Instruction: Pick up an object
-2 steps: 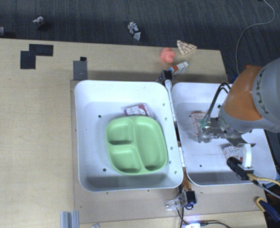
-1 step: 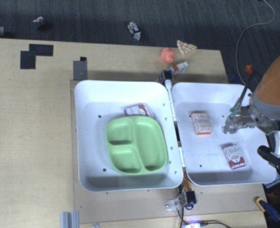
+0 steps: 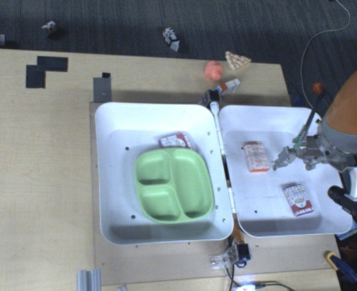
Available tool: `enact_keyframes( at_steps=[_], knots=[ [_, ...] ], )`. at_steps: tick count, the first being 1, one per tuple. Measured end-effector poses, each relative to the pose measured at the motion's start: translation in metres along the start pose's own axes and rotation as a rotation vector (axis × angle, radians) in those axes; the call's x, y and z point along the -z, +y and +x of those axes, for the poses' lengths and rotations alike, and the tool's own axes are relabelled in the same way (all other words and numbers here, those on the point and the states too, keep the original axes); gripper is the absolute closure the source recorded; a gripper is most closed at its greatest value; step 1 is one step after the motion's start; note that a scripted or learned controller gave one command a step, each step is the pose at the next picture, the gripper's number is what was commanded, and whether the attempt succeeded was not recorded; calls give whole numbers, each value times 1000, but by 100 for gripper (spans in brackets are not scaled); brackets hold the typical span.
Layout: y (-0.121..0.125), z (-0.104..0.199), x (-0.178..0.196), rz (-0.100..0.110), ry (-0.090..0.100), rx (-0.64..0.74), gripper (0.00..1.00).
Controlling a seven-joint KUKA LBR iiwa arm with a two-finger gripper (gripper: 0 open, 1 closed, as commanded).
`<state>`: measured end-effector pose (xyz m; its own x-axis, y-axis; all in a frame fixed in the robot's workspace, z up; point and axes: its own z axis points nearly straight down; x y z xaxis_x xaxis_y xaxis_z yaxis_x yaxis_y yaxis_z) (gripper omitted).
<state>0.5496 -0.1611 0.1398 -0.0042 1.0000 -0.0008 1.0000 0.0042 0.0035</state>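
Observation:
In the right bin lie two small packets. An orange and white packet rests near the bin's back left, and a red and white packet lies nearer the front right. My gripper hovers over the right bin, just right of the orange and white packet and above and left of the red and white one. Nothing shows in its grasp. In the left bin a green divided plate fills the middle, with a small red and white packet tucked at its far edge.
The grey arm with its orange band enters over the right bin's right rim. Behind the bins on the bench lie a pink ball, a pizza-slice toy and a small tube. Cables and clips sit at the front between the bins.

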Motion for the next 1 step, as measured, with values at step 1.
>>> enact_keyframes(
  at_steps=[1],
  knots=[
    [-16, 54, -53, -3, 0, -1, 0]
  ],
)
